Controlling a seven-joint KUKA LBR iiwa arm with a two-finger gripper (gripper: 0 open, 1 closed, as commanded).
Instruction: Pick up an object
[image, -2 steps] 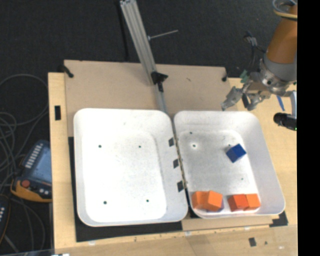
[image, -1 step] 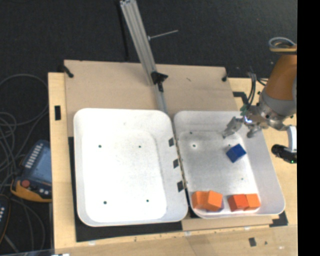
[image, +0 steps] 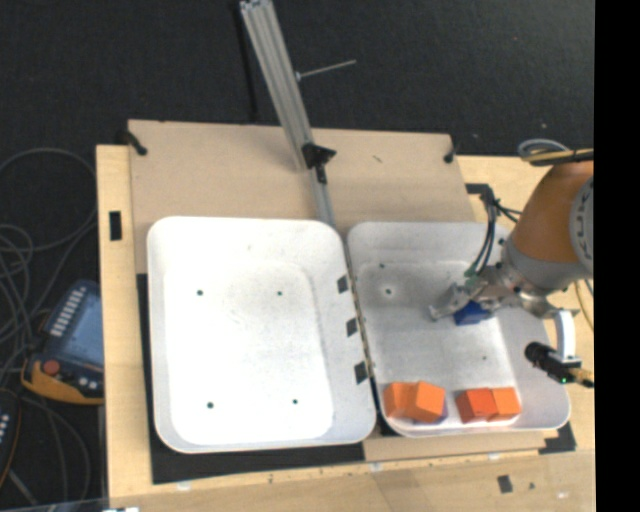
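My gripper (image: 452, 307) hangs low over the right bin (image: 400, 250), near its middle right. A small blue object (image: 470, 316) sits right at the fingers, partly covered by them; whether it is between them I cannot make out. Two orange blocks lie along the bin's front wall: one (image: 414, 400) at the front left and one (image: 488, 403) to its right. The orange-banded wrist (image: 550, 225) comes in from the right edge.
The left bin (image: 250, 330) lies beside the right one. A slanted metal rail (image: 285, 90) rises behind the bins. A black part with a green light (image: 555, 362) sticks over the right bin's right rim. Cables and a pendant (image: 65, 345) lie off the bench at left.
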